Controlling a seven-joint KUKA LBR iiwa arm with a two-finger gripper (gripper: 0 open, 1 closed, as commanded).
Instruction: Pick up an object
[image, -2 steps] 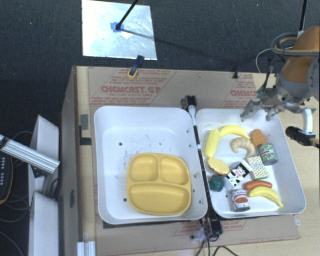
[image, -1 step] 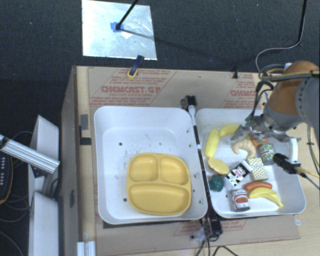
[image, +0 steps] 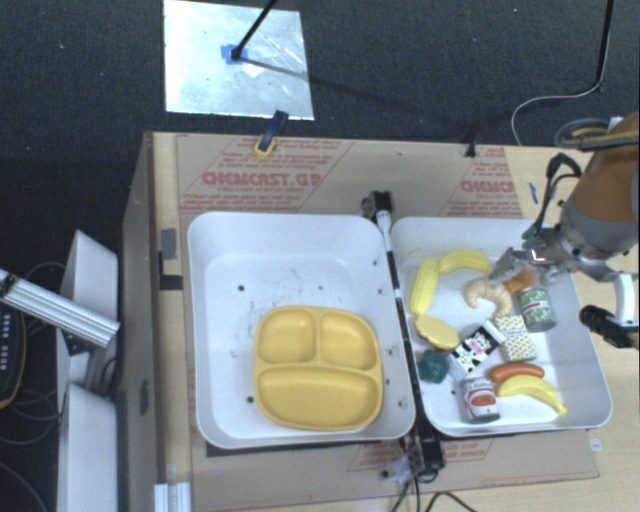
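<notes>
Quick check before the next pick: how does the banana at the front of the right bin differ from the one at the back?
The front banana lies beside a hot dog near the front wall; the back banana lies near the croissant. The front one curves downward at its right end; the back one arches upward. Both are yellow.

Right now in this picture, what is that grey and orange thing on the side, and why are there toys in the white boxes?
That grey and orange thing is a robot arm. It reaches in from the right, and its job is to pick up one object. The camera hangs above the bench and looks down at a slant.

On the bench sit two shallow white bins. The left bin holds a yellow plate with three sections. The right bin holds play food: a banana, a little can, a croissant and other small pieces.

The arm's gripper, its two-finger hand, is low over the right bin's far end, near the croissant. I can't tell whether it is holding anything.
</notes>
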